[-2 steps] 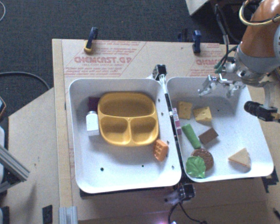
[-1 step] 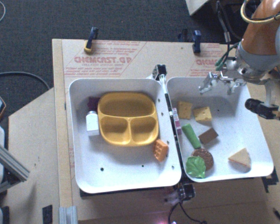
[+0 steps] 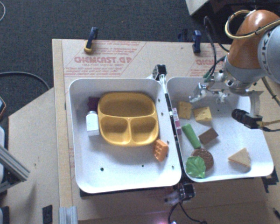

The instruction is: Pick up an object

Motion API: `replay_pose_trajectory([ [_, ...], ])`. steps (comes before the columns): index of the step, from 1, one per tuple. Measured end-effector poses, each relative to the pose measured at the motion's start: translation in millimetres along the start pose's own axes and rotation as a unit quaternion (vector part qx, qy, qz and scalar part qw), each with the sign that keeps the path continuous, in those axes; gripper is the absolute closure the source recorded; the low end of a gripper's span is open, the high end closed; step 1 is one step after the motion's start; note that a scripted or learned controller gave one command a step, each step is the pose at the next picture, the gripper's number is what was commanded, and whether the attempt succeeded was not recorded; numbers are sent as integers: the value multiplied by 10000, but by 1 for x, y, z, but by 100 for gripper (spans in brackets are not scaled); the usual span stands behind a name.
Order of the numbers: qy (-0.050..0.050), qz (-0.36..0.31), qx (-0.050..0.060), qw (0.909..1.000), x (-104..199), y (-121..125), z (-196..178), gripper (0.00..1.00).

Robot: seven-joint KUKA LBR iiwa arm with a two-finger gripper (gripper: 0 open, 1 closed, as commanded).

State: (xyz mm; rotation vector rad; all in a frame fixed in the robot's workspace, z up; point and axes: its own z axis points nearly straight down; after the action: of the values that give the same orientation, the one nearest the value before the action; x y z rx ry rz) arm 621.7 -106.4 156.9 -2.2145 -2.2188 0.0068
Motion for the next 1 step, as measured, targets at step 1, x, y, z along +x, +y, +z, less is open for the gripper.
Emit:
replay_pose_trajectory([
  [1, -1, 8, -7, 10000, 2, 0, 43, 0],
])
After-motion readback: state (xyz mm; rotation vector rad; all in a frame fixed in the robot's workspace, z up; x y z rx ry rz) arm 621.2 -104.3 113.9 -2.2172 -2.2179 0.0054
